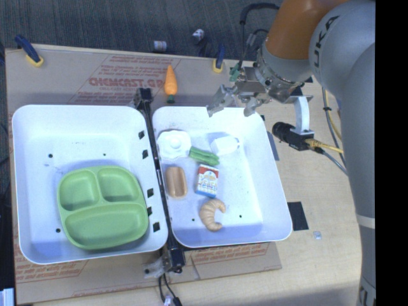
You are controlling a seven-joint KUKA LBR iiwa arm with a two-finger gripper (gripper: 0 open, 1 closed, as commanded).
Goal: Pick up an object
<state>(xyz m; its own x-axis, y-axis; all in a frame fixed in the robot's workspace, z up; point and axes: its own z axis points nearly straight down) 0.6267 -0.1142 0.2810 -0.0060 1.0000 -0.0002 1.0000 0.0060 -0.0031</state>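
Currently the end effector (233, 104) hangs above the far rim of the right bin (271, 190), at roughly twelve o'clock of that bin, with its two fingers (215, 105) spread apart and nothing between them. So, from where I stand, no pick has been made: every candidate object lies on the bin floor. Inventory of the right bin: a white round container (172, 144) at about ten o'clock, a green bean-like piece (204, 155) just beside it toward the centre, a white cup-like item (224, 145) at about one o'clock of the centre, a small printed carton (207, 180) near the middle, a hot-dog bun (176, 182) at nine o'clock close to the dividing wall, and a croissant (212, 213) at six o'clock. The left bin (32, 145) carries a green divided tray (102, 206) in its near half. An orange carrot (170, 80) lies outside both bins on the table (319, 260), up at twelve o'clock near the cardboard sheet. Judgement on progress: early stage, approach only. Left to do: choose a target, descend, close on it, lift. The white cup-like item and the green piece lie nearest beneath the end effector, so either seems the likely target, though I cannot tell which is intended.
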